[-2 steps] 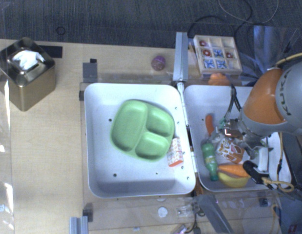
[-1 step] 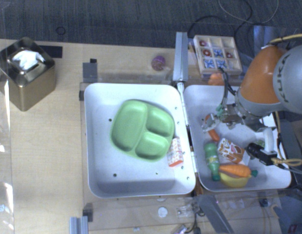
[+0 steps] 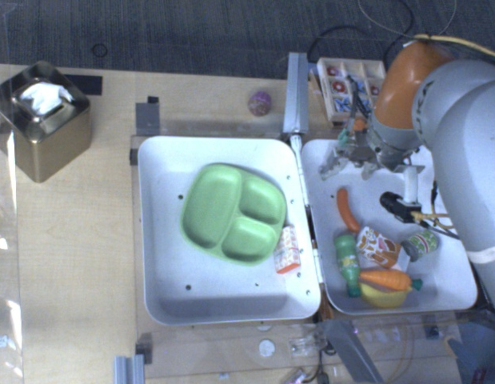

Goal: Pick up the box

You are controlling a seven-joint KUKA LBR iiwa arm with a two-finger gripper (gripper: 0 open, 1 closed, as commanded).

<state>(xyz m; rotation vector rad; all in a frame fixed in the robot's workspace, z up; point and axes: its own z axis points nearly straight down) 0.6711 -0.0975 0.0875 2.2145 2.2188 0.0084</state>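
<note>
gripper (image 3: 353, 152) over the right bin's (image 3: 463, 294) far end, grip state unclear, box (image 3: 288, 250) in the left bin (image 3: 163, 294) beside a green plate (image 3: 231, 212), pale wood bench (image 3: 87, 246), dark carpet (image 3: 191, 14) beyond

green divided plate (image 3: 233, 213) in left bin (image 3: 163, 294); tissue box (image 3: 43, 121) far left

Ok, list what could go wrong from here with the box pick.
1. The pincer hangs over the right bin's top end, while the small box lies in the left bin, so a descent here would likely miss it.
2. The box lies against the green tray and close to the bin's right wall, leaving little room beside it.
3. The sausage and other toys lie just below the pincer and could get grabbed instead.
</note>
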